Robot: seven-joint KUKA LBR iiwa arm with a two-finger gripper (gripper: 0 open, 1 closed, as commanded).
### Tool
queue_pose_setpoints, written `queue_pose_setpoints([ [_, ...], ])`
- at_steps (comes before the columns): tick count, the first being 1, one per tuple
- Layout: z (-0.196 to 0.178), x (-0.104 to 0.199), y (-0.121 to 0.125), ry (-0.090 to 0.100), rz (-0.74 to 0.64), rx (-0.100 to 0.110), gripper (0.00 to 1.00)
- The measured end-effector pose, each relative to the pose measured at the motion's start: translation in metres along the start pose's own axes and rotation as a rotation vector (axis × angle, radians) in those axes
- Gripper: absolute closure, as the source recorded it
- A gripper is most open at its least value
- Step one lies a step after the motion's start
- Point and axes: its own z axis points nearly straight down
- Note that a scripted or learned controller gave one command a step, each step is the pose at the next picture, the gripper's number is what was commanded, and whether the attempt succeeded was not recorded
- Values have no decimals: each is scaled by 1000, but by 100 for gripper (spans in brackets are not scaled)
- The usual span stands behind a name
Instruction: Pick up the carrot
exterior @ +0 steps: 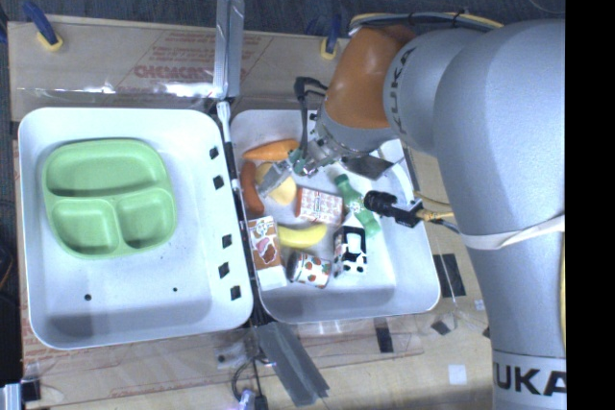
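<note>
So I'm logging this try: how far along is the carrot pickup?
Done: the arm has reached into the right bin, its end effector low over the toy pile. In hand: nothing visibly gripped; the carrot lies by the bin's left wall, beside the end effector. Left: closing on the carrot and lifting it out.

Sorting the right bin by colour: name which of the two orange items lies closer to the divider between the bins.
The long reddish-orange one, lying lengthwise along the right bin's left wall. The paler orange one sits higher, nearer the gripper.

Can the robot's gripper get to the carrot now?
Probably yes. The gripper sits right by the carrot in the right bin, though other toys crowd close beside it.
</note>
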Motion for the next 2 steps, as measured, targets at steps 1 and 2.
queue_pose_setpoints([
  [1, -11, -1, 0, -2, -2, -1, 100],
  [2, -2, -1, 1, 0, -267, -1, 100],
])
